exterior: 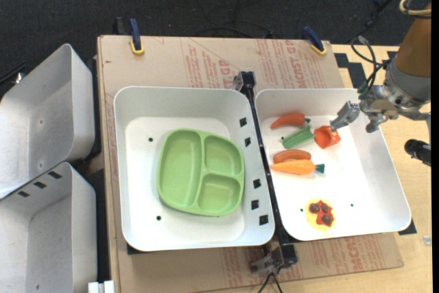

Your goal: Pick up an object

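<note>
Just below end effector [345, 114]: red toy [327, 137].

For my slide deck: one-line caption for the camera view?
End effector over right bin beside red toy; green plate in left bin.

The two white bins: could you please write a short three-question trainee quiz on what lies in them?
1. True or false: the green divided plate lies in the left bin.
2. Which item is nearest the claw? A) orange-red piece B) carrot C) yellow piece with dark berries
3. Fill in: the carrot lies in the ____ bin.

Key: 1 true; 2 A; 3 right.
</note>
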You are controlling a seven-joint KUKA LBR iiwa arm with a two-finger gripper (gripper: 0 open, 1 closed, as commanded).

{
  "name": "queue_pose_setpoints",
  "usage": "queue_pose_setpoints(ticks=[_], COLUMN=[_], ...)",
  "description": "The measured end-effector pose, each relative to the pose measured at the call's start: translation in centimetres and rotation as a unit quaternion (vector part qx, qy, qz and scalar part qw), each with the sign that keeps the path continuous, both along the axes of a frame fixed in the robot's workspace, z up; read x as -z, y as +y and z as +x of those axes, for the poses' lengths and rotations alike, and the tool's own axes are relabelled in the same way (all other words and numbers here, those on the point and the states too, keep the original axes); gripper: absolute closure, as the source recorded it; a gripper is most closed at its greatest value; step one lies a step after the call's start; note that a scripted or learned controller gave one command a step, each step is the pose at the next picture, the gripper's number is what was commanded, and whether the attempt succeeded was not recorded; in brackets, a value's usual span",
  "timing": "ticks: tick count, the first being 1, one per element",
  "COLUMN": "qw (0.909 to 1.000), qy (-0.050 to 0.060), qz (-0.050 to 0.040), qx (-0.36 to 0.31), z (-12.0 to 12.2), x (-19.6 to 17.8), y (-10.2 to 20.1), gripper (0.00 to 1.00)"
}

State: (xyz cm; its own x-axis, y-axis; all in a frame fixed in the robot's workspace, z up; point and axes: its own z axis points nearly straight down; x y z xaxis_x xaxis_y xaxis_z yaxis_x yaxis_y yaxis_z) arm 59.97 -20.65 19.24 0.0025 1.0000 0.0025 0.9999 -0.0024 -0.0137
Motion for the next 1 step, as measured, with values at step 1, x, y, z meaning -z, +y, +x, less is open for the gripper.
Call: queue_pose_setpoints(ticks=[1], qw=[1.0], qy=[-0.007], qz=[-0.0016], qx=[-0.002], z=[0.33], x=[-0.89], y=[0.05], gripper=[0.0])
